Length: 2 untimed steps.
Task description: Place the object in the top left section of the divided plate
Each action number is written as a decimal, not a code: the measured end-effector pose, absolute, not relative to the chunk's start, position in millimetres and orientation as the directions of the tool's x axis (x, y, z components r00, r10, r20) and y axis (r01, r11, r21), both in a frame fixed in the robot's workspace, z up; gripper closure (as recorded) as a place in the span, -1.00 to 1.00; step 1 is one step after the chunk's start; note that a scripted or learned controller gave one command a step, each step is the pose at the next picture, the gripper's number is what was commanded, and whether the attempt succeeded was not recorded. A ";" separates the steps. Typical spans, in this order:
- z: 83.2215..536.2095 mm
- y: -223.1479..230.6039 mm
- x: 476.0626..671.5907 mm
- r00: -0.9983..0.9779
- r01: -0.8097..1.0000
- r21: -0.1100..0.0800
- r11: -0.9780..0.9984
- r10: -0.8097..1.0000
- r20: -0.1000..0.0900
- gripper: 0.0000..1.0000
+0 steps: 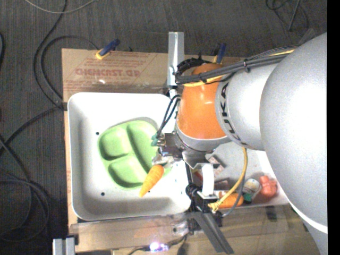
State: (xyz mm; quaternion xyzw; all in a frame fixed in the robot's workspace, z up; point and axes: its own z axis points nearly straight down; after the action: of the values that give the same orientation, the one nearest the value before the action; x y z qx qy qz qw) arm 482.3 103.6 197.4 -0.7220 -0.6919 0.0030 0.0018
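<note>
Orange and tapered, the toy carrot (151, 179) has its thick end up by the gripper (166, 154) and its point slanting down-left over the green plate's (125, 142) lower right rim, inside the left bin (85, 195). Whether the jaws pinch it or merely touch its top I cannot tell, since the wrist hides them

dark grey carpet (133, 15), black cables (45, 41) trailing, cardboard sheet (117, 70) under bench.
</note>
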 end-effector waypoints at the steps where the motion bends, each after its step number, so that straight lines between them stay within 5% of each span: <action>1: 209.0 124.4 482.5 -0.055 0.998 -0.006 0.055 0.998 -0.002 1.00; 2: 256.5 129.9 527.2 -0.038 0.999 -0.003 0.038 0.999 -0.003 1.00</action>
State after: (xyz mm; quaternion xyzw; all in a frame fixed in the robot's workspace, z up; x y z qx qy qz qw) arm 527.2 129.9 256.5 -0.6936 -0.7204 0.0022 -0.0003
